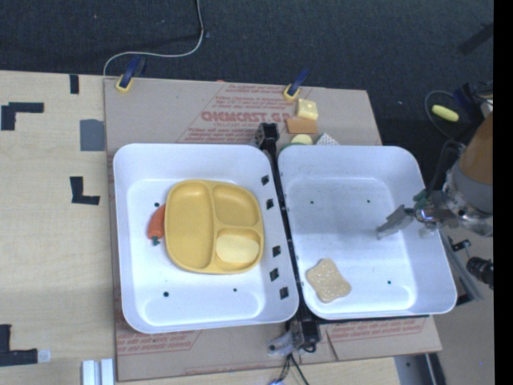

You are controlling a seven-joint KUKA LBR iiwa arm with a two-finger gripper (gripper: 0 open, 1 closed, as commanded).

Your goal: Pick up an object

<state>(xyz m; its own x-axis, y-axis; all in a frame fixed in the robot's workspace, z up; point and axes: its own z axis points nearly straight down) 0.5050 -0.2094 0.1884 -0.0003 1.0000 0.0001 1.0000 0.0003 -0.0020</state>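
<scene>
Hand: the arm's two-finger hand (398, 220) hangs over the right part of the right-hand shallow white plastic bin (401, 167); one grey finger juts left, and whether the pair is spread or closed I cannot tell. Nothing is seen between them.

Nearest thing: a flat, beige, speckled, lobed piece like a biscuit or sponge (328, 280) lies on the bin floor, below and to the left of the hand, near but apart from it.

Handling (a judgement): it looks light, thin and perhaps soft. Lying flat, it offers little height, so a pinch across its narrow waist between lobes, fingers right down at the floor, seems best. It may slide on the smooth plastic.

Farther left: the left-hand shallow white bin (132, 239) holds a yellow compartmented plastic tray (210, 215) with a pale yellow rounded piece (237, 249) in its lower right compartment, and an orange-red item (155, 222) tucked at the tray's left edge, well apart from the hand.

Above-left: small blocks, orange and yellow (304, 117), sit on the cardboard-covered tabletop (160, 107) beyond the bins.
</scene>
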